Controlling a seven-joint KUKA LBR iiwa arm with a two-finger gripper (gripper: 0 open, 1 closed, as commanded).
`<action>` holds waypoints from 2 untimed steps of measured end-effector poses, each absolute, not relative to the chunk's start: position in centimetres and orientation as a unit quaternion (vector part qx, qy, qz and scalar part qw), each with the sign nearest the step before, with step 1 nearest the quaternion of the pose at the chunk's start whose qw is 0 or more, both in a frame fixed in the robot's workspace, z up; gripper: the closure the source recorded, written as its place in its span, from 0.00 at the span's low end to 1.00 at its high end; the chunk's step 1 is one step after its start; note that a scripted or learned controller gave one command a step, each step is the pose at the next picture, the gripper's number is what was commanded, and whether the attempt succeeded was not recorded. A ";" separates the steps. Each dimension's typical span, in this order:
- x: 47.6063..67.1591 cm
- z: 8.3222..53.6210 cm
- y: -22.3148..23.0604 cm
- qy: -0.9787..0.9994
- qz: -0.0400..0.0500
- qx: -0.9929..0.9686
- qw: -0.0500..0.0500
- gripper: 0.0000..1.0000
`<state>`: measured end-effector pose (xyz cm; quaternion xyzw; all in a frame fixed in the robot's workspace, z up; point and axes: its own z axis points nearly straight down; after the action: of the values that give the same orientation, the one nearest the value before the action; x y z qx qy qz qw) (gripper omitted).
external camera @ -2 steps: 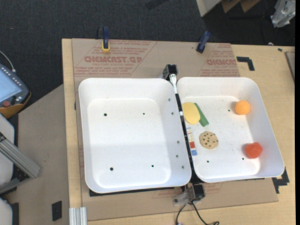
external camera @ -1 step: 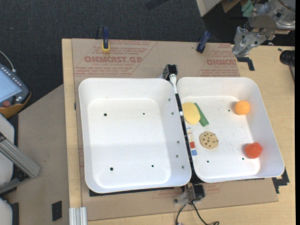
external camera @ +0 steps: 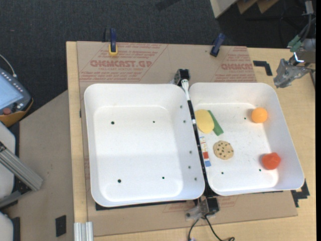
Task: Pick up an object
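Gripper (external camera: 287, 73) first: it hangs off the far right corner of the right bin (external camera: 292, 160), outside the rim, small and grey against the bench. Whether it's released or clenched I can't tell from up here, but I see nothing in it.

So nothing is picked yet, by my reading, and everything on offer sits in that right bin. An orange ball (external camera: 259, 115) lies toward the far right, closest to the gripper. A red ball (external camera: 271, 160) rests near the right wall, further toward me. Both look round and matte, and they're well apart from each other with bare white floor around them, which I'd judge makes for the cleanest descent.

At mid-bin there's a flat chocolate-chip cookie (external camera: 223, 150), tan with dark specks. It lies low, so I'd expect it to be awkward to get under. Over by the left wall a pale yellow oval piece (external camera: 204, 120) touches a green strip (external camera: 216, 124) lying slantwise beside it. They're crowded against the divider, so there's less room to straddle them.

The left bin (external camera: 90, 134) is smooth white plastic, shallow, with rounded corners and a few dark holes in its floor. Both bins sit on a brown printed cardboard sheet (external camera: 150, 59), pinned at the far edge by two blue clamps (external camera: 113, 36), presumably to stop it sliding.

My call is that the orange ball is the nearest target, though a ball may roll if nudged.
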<state>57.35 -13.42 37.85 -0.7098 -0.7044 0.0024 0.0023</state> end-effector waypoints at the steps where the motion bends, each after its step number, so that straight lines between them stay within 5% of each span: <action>1: 48.5 33.8 -16.3 -0.705 0.002 -0.710 0.003 1.00; 2: 47.9 29.3 -6.3 -0.710 0.001 -0.704 0.004 1.00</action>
<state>47.86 -6.33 29.27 -0.7038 -0.7103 0.0010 0.0042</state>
